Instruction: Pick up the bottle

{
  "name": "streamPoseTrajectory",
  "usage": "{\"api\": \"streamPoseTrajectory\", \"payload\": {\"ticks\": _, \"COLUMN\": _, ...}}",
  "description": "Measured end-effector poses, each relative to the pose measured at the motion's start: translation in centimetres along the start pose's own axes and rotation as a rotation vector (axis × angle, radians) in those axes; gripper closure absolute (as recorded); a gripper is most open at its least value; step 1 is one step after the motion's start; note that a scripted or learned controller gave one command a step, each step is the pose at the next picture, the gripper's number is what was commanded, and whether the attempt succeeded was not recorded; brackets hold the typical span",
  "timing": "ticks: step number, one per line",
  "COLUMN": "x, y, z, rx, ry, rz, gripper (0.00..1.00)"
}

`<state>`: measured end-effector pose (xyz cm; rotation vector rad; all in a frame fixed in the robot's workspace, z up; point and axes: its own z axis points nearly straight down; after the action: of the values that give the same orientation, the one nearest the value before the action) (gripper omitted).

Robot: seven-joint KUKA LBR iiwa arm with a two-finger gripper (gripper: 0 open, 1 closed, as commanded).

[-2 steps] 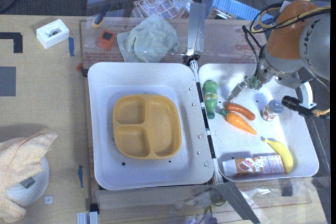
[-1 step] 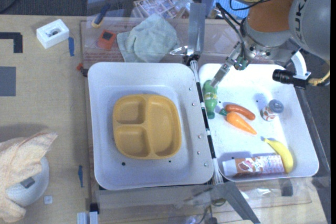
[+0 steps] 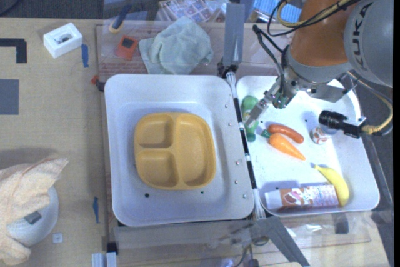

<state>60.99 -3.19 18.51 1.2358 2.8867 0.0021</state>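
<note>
Lying bottle (image 3: 302,197) sits untouched; gripper (image 3: 255,110) (jaws parted) touches green object (image 3: 250,103).

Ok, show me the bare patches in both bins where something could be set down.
Left bin: bare floor rings the yellow divided plate, widest along the top edge. Right bin: a bare patch lies between the carrot, the banana and the flat tube. Crowded: its upper left, where the gripper hangs by the green bottle.

Left bin (image 3: 119,134): yellow divided plate (image 3: 175,150). Right bin (image 3: 369,194): green bottle (image 3: 250,104) beside gripper (image 3: 256,110), chili (image 3: 285,131), carrot (image 3: 286,145), banana (image 3: 334,181), flat tube (image 3: 301,197).
</note>
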Motion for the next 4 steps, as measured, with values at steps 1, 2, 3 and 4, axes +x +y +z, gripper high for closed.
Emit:
{"api": "streamPoseTrajectory", "payload": {"ticks": 1, "x": -2.9, "y": 0.9, "z": 0.0, "rx": -0.002, "ry": -0.003, "rz": 0.250, "gripper": 0.00}}
{"api": "streamPoseTrajectory", "payload": {"ticks": 2, "x": -6.8, "y": -3.1, "z": 7.8, "rx": -0.003, "ry": -0.015, "rz": 0.160, "gripper": 0.00}}
{"api": "streamPoseTrajectory", "payload": {"ticks": 3, "x": -14.1, "y": -7.0, "z": 1.9, "rx": -0.002, "ry": -0.006, "rz": 0.056, "gripper": 0.00}}
{"api": "streamPoseTrajectory", "payload": {"ticks": 4, "x": -8.6, "y": -1.8, "z": 8.6, "rx": -0.001, "ry": -0.002, "rz": -0.250, "gripper": 0.00}}
